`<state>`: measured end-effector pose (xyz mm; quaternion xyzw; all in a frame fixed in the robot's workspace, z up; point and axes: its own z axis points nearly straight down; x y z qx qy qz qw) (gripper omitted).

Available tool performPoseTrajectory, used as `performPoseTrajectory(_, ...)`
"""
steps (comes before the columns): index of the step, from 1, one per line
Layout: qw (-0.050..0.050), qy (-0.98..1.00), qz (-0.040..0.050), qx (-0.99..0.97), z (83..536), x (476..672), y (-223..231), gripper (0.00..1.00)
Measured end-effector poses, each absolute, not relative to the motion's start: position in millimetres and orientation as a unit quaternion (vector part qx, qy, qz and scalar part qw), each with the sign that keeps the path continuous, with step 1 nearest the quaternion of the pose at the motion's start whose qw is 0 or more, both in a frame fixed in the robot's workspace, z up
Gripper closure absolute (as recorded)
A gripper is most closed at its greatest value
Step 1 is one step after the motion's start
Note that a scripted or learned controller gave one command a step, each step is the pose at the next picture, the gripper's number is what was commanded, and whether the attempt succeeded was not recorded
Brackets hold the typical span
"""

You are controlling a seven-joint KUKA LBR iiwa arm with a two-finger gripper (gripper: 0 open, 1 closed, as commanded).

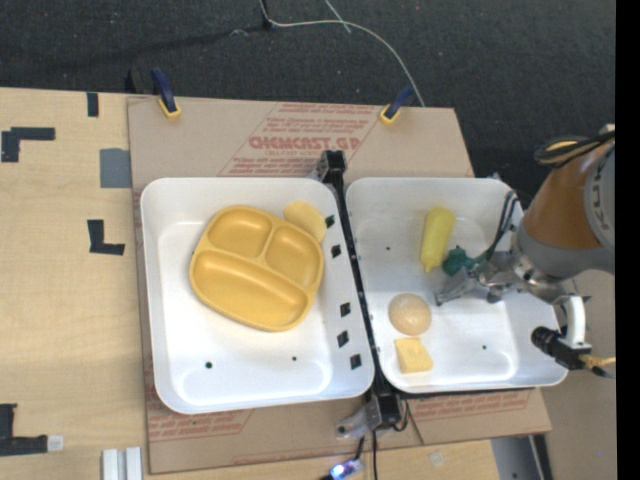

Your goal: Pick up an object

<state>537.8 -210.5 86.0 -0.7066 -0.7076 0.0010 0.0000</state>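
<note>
1. Nearest the front rim of the right bin (520,373) lies a yellow cube (413,354), with a beige ball (409,314) just behind it.
2. The gripper (447,286) is low in this bin, right of the ball. I cannot tell its state.
3. Behind it sits a small teal piece (457,261) and a yellow cylinder (436,236).
4. I think it should centre over one object before descending.

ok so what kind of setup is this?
Likely a lab bin-picking test bench: two shallow white bins clamped to cardboard, toy food such as a yellow plastic divided plate, and a grey arm's gripper reaching in.
</note>
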Motion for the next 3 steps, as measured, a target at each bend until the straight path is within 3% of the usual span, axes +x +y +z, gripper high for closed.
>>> performPoseTrajectory(1,-0.001,-0.708,0.0003,-0.706,99,538.8,-210,1.0)
performPoseTrajectory(3,-0.003,-0.708,-0.0012,-0.706,216,534.1,-212,1.0)
